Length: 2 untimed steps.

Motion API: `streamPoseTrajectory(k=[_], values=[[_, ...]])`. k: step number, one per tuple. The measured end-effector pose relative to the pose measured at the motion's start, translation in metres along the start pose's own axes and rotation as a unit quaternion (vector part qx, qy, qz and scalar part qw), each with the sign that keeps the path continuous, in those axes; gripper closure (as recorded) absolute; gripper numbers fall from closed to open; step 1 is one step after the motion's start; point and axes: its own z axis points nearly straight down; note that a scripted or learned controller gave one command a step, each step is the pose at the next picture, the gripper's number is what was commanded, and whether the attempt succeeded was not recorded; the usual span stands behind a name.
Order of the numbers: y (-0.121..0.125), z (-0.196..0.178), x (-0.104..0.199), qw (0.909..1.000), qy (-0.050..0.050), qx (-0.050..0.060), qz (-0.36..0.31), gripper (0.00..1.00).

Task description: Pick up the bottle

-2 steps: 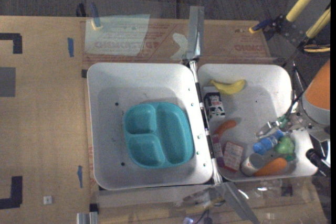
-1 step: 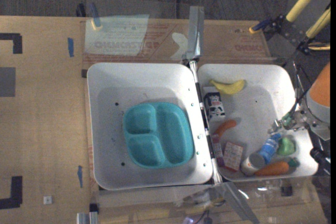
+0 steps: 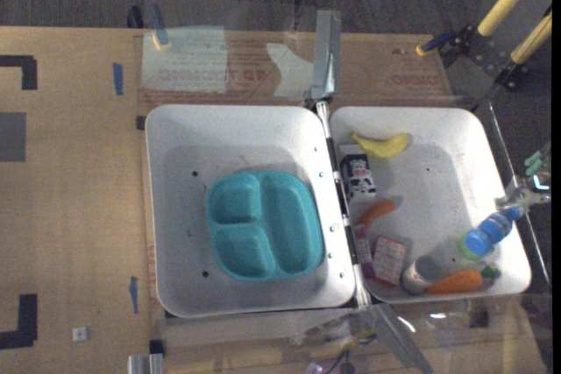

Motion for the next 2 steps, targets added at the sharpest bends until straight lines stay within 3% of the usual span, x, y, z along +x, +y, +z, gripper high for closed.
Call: streamPoseTrajectory(k=[1, 2], values=[[-0.001, -0.059, 0.019, 0.9963, -0.001, 0.000, 0.086, 1.00], [-0.006, -0.077, 0.060, 0.9857, 0.000, 0.000, 0.168, 1.00]])
